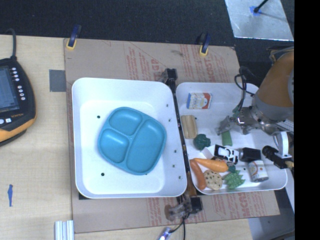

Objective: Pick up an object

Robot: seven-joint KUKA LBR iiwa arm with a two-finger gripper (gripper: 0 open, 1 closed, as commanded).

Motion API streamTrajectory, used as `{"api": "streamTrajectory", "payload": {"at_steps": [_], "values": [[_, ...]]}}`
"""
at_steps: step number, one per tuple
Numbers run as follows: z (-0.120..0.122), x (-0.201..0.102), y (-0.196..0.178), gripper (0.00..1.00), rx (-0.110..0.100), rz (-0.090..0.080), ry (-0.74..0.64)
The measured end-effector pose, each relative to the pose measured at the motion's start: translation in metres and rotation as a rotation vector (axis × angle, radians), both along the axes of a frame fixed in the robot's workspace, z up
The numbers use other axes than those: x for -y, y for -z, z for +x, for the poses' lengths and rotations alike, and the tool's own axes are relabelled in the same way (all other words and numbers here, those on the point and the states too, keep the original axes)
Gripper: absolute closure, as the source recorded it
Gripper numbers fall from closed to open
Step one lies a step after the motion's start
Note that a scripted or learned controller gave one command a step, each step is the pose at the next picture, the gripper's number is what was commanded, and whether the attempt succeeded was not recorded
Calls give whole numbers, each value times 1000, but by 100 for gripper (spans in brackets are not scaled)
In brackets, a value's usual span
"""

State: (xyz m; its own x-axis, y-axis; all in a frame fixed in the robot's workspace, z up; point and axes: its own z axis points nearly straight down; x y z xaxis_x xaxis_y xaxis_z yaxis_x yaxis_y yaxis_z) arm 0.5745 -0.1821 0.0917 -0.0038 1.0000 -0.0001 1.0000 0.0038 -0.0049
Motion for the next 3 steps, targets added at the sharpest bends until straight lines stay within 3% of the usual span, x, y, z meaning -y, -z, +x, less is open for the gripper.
{"api": "streamTrajectory", "payload": {"at_steps": [1,2,3], "values": [[0,1,-10,100,-1,-1,-2],[0,1,-10,0,-1,-2,-3],[1,-18,0,0,0,0,-2]]}}
